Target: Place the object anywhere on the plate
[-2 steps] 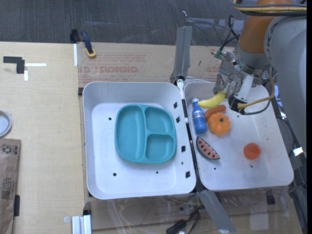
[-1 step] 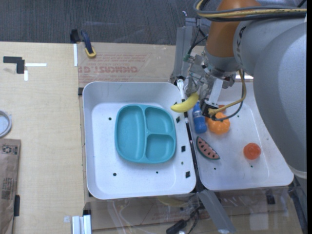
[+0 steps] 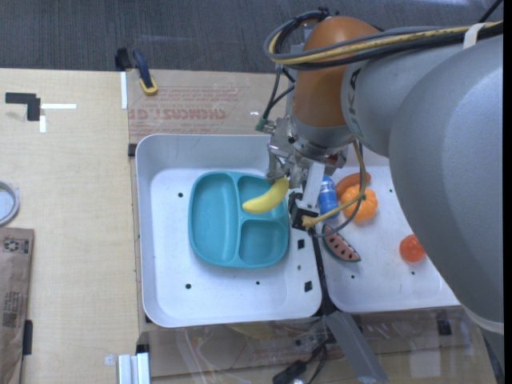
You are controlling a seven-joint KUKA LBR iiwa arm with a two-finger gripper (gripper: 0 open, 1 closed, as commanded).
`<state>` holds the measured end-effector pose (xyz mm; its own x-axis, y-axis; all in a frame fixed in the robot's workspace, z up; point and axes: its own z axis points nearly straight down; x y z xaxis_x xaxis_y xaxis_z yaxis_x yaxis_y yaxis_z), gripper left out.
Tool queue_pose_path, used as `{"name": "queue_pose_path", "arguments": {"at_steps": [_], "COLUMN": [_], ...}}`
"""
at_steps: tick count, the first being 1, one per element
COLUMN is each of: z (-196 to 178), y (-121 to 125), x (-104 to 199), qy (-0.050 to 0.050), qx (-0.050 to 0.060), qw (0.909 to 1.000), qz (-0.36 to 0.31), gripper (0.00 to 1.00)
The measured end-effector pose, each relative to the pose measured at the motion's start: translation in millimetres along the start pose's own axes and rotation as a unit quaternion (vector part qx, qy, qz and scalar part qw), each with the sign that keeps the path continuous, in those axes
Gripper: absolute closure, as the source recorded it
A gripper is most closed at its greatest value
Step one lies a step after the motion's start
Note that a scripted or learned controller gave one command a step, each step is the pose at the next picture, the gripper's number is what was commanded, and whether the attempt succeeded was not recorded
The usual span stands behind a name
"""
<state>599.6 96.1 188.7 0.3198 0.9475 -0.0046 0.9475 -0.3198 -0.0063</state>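
So the bench is a pale wood-look top, kinda smooth, and past its far edge there's dark grey carpet. Two shallow white bins sit side by side on it, glossy plastic with rounded corners. The left bin has little black dots near its corners.

In the left bin there's a teal plate, the divided kind with three compartments, smooth plastic, rounded-rectangle shape. A yellow banana is over the plate's right side, around the ridge between the compartments, tilted with its upper end right up at the gripper. Can't tell from here whether the fingers are spread or pinching the banana, the wrist blocks that spot.

The arm is big smooth grey metal with an orange band and cables looped around it.

The right bin has an orange fruit, a watermelon slice (red with a dark rind), a small red-orange ball-ish thing, and a blue bottle partly behind the gripper.

Behind the bins lies a flat piece of cardboard with red printing, upside down and too faint to read. A brown paper bag with a black recycling-type mark sits at the left edge, next to a roll of tape. A blue and yellow clamp sits at the bench's far edge.
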Motion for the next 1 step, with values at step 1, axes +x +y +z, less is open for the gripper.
{"name": "queue_pose_path", "arguments": {"at_steps": [1], "z": [0.0], "y": [0.3], "x": [-0.6], "qy": [0.0], "qx": [0.0], "qw": [1.0], "qz": [0.001], "gripper": [0.0]}}
